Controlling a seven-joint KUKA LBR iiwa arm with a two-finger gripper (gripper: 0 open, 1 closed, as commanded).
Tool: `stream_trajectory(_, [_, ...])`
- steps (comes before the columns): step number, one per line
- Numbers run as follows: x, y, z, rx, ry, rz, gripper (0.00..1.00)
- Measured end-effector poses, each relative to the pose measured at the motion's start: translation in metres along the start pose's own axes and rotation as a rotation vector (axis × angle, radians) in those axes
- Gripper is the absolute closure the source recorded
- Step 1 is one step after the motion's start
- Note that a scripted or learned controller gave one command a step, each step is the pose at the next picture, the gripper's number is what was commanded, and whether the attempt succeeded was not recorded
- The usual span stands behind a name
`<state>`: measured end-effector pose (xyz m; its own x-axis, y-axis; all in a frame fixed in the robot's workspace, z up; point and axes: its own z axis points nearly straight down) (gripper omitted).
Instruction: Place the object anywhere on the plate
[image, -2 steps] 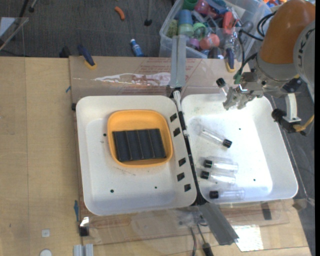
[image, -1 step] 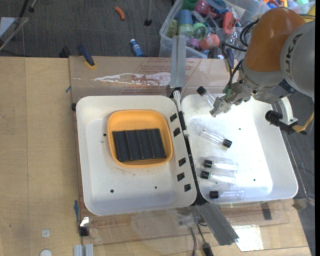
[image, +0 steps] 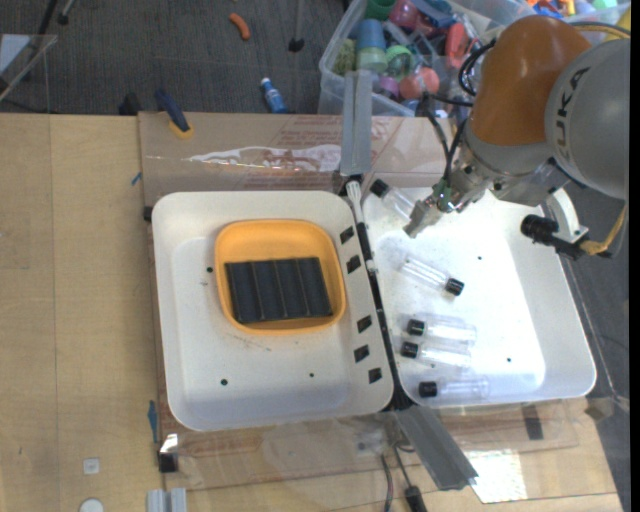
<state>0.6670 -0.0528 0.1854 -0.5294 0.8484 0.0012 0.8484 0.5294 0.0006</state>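
An orange plate (image: 232, 243) lies in the left bin (image: 190, 370). A black ribbed block (image: 278, 288) rests flat on it. Several clear tubes with black caps lie in the right bin (image: 530, 330): one (image: 432, 273) in the middle, two (image: 442, 329) (image: 440, 349) side by side lower down, one (image: 458, 387) at the front edge. Another tube (image: 388, 196) lies at the back left corner. My gripper (image: 418, 220) hangs over the back left part of the right bin, just right of that tube and above the middle one. Nothing is visibly held in it.
A divider with black clips (image: 362, 300) separates the two bins. A grey upright bar (image: 354, 120) stands behind the divider. A clear box of colourful toys (image: 410, 50) sits beyond the bench. The arm's orange band (image: 520, 70) looms over the right bin's back edge.
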Motion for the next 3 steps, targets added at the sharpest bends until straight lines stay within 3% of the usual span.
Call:
stream_trajectory(1, [0.021, 0.014, -0.021, -0.004, -0.003, -0.041, 1.00])
stream_trajectory(2, [0.033, 0.022, -0.052, -0.005, -0.005, -0.200, 1.00])
stream_trajectory(3, [0.033, 0.016, -0.072, -0.005, -0.005, -0.244, 1.00])
